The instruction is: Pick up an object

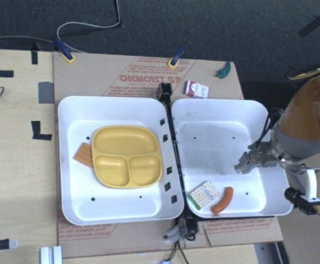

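In the right bin (220,114), near its front edge, lie an orange sausage-shaped object (222,200) and a small patterned packet (203,194) side by side. My gripper (244,165) hangs over the right part of that bin, above and to the right of the sausage, with nothing visibly in it. The left bin (77,202) holds a yellow compartment tray (127,155) with a brown cracker-like piece (83,154) tucked under its left edge.
On the cardboard behind the bins lie a small red-and-white packet (196,89), a teal object (224,69) and two yellow-and-blue clamps (176,59). A black divider strip (169,147) runs between the bins. The arm's orange band (308,111) fills the right side.
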Motion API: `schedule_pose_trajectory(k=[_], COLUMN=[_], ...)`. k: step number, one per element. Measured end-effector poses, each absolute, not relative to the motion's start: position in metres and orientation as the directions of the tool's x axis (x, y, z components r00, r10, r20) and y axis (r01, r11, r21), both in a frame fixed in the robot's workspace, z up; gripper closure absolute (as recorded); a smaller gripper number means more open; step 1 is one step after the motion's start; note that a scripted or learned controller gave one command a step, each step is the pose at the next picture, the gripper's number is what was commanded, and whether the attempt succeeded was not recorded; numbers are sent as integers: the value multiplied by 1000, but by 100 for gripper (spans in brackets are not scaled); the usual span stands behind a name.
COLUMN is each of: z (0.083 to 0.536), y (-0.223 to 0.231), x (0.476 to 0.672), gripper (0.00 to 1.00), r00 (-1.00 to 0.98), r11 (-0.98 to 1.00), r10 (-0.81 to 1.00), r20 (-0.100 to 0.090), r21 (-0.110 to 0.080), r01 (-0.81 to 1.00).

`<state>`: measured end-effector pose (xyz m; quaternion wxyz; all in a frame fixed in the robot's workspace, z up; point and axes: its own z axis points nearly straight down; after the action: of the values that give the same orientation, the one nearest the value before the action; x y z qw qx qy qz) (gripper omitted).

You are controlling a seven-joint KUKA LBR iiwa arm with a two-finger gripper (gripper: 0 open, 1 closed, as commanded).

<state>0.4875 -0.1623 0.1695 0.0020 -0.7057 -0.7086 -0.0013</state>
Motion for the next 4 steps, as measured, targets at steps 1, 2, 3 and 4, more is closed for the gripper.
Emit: schedule_pose_trajectory(k=[1,2,3,4], z=[179,179,86,96], y=[-162,-162,-171,-172], x=[488,488,485,485], gripper=[100,0,0,100], r00=[-5,-5,-1,1], r11=[5,5,1,-1], r10=[1000,1000,1000,1000], r20=[5,5,0,-3], r21=[-1,-1,2,4], r01=[1000,1000,1000,1000])
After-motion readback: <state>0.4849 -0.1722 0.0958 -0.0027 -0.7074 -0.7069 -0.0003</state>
